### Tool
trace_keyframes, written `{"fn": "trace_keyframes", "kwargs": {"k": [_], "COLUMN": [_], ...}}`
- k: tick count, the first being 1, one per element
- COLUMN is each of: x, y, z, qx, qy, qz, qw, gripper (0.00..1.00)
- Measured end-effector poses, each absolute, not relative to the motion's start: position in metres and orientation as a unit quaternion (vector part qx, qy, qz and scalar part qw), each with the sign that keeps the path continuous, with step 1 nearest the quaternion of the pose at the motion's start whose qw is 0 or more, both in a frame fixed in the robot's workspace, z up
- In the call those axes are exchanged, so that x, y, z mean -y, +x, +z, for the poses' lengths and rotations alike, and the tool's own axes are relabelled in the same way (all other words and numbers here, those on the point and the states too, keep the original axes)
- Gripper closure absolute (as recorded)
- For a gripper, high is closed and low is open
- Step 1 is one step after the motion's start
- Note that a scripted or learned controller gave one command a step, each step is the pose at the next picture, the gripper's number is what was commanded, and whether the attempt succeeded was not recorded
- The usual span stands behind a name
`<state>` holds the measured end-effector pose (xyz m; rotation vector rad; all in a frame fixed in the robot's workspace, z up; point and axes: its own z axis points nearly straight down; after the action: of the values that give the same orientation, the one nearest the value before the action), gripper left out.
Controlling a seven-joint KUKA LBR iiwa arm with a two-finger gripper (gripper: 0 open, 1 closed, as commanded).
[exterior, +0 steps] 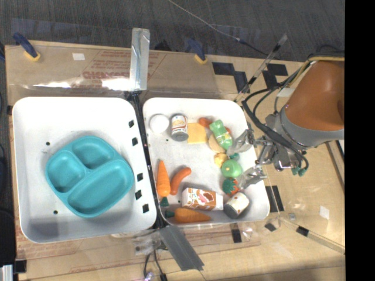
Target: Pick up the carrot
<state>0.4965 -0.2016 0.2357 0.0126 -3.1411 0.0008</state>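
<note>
An orange carrot [163,179] lies lengthwise near the left wall of the right bin [193,105], its green end pointing to the front. A second carrot-like orange piece [188,216] lies flat along that bin's front wall. My gripper [250,157] hangs over the right bin's right rim, well to the right of both carrots. It is open, with one finger [244,138] further back, the other [256,174] nearer the front, and nothing between them.
The right bin also holds a red-orange sausage [180,175], a brown carton [202,199], green toy foods [231,168], a can [179,127], a yellow wedge [198,134] and a white disc [158,123]. A teal divided plate [89,174] sits in the left bin [35,116].
</note>
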Motion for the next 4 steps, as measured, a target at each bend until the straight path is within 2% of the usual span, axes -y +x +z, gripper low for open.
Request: {"fn": "trace_keyframes", "kwargs": {"k": [1, 2, 3, 4], "x": [0.210, 0.210, 0.204, 0.186], "y": [0.527, 0.567, 0.585, 0.576], "z": [0.183, 0.092, 0.094, 0.092], "qx": [0.999, 1.000, 0.999, 0.999], "qy": [-0.050, -0.007, 0.054, -0.048], "qz": [-0.0009, 0.0003, 0.0008, -0.0005], "qw": [0.002, -0.001, -0.003, 0.001], "gripper": [0.00, 0.00, 0.00, 0.00]}}
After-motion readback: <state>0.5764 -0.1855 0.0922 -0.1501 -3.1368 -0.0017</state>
